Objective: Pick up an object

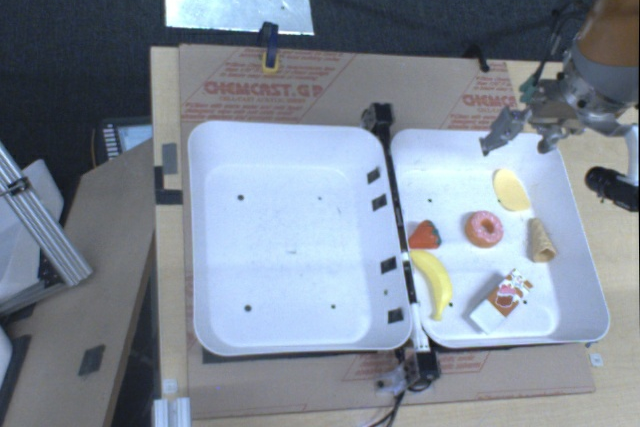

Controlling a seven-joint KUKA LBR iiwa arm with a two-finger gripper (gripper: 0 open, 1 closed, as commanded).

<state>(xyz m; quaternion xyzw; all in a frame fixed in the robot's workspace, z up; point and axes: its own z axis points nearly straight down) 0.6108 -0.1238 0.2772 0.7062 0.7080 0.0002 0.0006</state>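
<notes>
While no single object is named by the task, the candidates all lie in the right bin [570, 245], at the lower right of the frame: a pale yellow oval piece [511, 189] nearest the top, a pink doughnut [484, 229] below it, an ice-cream cone [541, 239] to its right, a red strawberry-like piece [425, 235] and a banana [433, 281] toward the bin's left wall, and a small white-and-red box [503, 299] at the bottom. None of them touch one another, though the red piece and the banana sit close.

Above these, at the upper right of the frame, the gripper [520, 131] hovers over the bin's top edge with its two fingers spread wide apart and nothing between them. It stands clear of every object, so I judge the step in hand to be the approach, before any descent.

Next, the move calls for shifting toward the lower left and coming down over one piece; the yellow oval is the nearest, and the doughnut offers an easy span for the jaws. Flat pieces may slip out.

Much of the arm [610, 35] is cut off by the right edge of the frame. Printing on the small box is too small to read, and the red piece's exact identity is uncertain. To the left, the left bin [290, 235] holds no objects.
</notes>
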